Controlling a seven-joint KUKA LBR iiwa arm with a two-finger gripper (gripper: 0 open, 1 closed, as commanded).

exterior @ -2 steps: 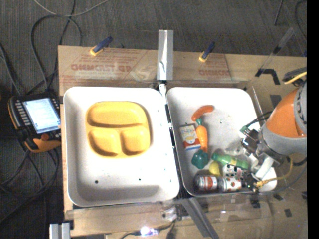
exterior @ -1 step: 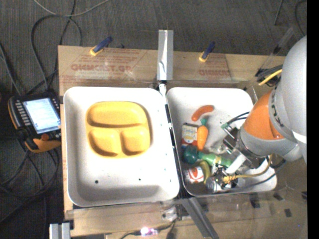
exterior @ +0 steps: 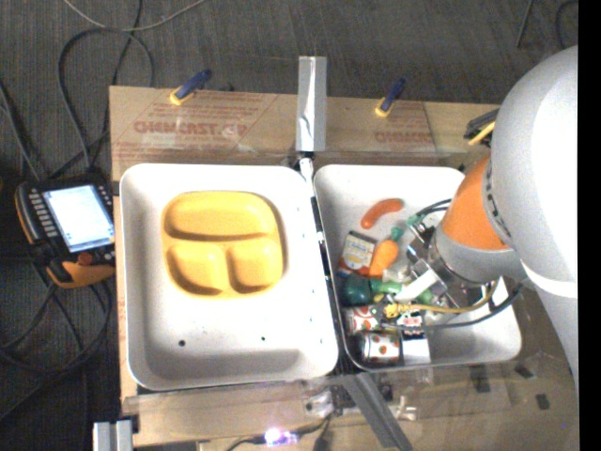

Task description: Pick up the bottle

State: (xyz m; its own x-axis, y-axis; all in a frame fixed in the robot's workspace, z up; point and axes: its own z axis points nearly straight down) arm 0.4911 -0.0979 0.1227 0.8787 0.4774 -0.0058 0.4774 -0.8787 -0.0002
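Two white bins sat on the table, tool (exterior: 406, 285) low over right bin (exterior: 488, 341) clutter, grip state unclear, bottle seemingly not yet lifted.

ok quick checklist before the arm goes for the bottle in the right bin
1. Bottle identified: cannot tell; the small items lie heaped by the right bin's left wall, none clearly a bottle.
2. Gripper over the heap: ok, it sits above the clutter.
3. Finger state: cannot tell, wrist and cables hide it.
4. Neighbours clear of the target: not ok; orange carrot, green piece and can crowd together.
5. Left bin uninvolved: ok, it holds the yellow tray.
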